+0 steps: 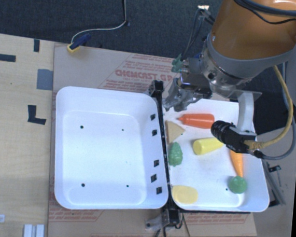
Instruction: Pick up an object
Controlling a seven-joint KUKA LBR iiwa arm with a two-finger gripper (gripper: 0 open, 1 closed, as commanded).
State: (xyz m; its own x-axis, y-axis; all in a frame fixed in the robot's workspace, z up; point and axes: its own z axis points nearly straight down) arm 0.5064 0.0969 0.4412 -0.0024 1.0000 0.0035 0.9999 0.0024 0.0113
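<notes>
Bench: tan work surface with a brown cardboard sheet [116,70] under two shallow white plastic bins, dark carpet beyond.

Left bin [63,133]: nothing lies in it apart from a few small dark dots on the floor.

Right bin [257,204]: holds all the toy food, namely an orange-red carrot-like plastic piece [196,119], a tan wedge [174,130], a yellow cylinder [207,146], a green knobbly lump [175,154], a slim orange cone [237,163], a small green ball [237,184] and a pale yellow rounded piece [184,194].

Arm: grey with a broad orange band, reaching in from the right; a black cylindrical fitting [228,135] on a white bracket hangs over the bin's middle.

Gripper [183,100]: low over the far left corner of the right bin, near the divider between the bins and just beside the orange-red piece's left end. Nothing visible between the tips; whether they stand apart or together I cannot tell (too much dark clutter there).

Progress: by my reading the pick is not yet made. Every object rests on the bin floor, so the grasp and the lift are both left.

Likely target: the orange-red piece, being nearest the tool (a judgement only).

Its axis: long axis runs roughly left to right across the view, nearly level, the narrower end toward the divider as far as I can tell.
</notes>
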